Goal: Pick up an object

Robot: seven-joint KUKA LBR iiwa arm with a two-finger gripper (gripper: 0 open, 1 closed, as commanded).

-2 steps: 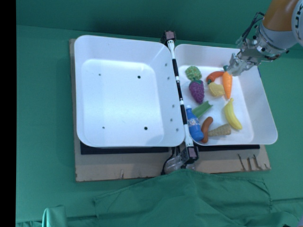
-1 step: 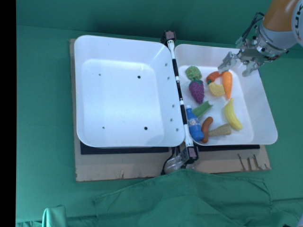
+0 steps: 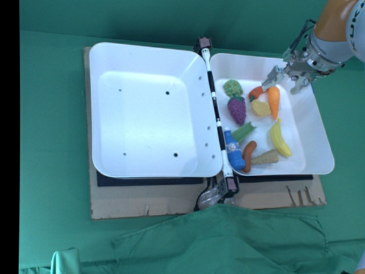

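Observation:
The right bin holds several toy foods: an orange carrot, a yellow wedge, a red piece, a green broccoli, purple grapes, a banana, a green pod, a blue bottle, a brown sausage and a tan cone. My gripper hovers over the bin's back right part, just above the carrot's top end. Its fingers are spread open and nothing sits between them.
The left bin lies beside the right one, parted from it by a black-and-white bar. Both rest on a cardboard sheet. A fold of green cloth lies in front.

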